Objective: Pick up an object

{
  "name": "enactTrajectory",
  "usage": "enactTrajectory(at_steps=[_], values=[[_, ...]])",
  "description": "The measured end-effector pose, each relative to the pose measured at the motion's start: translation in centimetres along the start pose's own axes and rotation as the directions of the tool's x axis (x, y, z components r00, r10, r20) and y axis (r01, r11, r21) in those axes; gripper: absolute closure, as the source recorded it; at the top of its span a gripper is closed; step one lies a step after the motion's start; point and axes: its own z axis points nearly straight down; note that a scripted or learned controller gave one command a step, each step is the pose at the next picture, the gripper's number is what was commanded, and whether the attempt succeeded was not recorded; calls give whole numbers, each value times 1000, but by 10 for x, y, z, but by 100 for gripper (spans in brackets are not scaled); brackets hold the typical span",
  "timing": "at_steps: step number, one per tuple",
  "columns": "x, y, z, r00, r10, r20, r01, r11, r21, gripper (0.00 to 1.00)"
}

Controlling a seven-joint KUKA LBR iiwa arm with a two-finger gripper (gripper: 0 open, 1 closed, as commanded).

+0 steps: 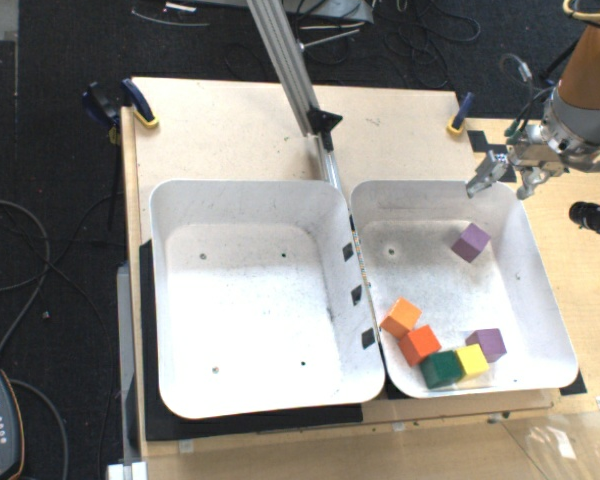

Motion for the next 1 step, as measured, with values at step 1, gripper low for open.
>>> enactTrajectory(at_steps=[1], values=[[1,-6,122,1000,2,-2,-2,1000,6,0]])
